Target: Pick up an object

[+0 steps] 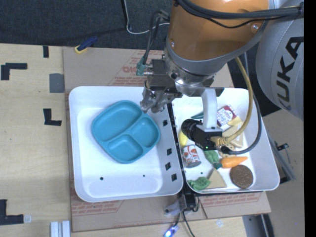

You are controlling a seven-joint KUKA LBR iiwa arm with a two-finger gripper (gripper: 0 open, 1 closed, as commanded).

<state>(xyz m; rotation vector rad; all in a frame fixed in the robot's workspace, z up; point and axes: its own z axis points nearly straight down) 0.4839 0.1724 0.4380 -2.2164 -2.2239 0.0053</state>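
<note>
In the camera view, the arm point(222, 23) fills the upper right of the frame, its orange band broad above a grey wrist. The gripper point(154, 102) hangs near the middle of the frame, over the upper end of the divide between the two bins, just beside the upper right edge of the blue plate point(125, 131). Whether it is clenched or released cannot be told from here (the wrist hides most of it), and nothing is seen in its grasp.

The blue plate, with three compartments, lies in the left bin point(84, 172), slightly above that bin's centre. The right bin point(264, 174) holds a clutter of small things: a small can point(191, 155), a carrot point(233, 161), a brown round cookie point(242, 176), a green leafy piece point(199, 183), and a red-and-white packet point(224, 115). A black cable point(249, 132) loops down over the right bin.
</note>
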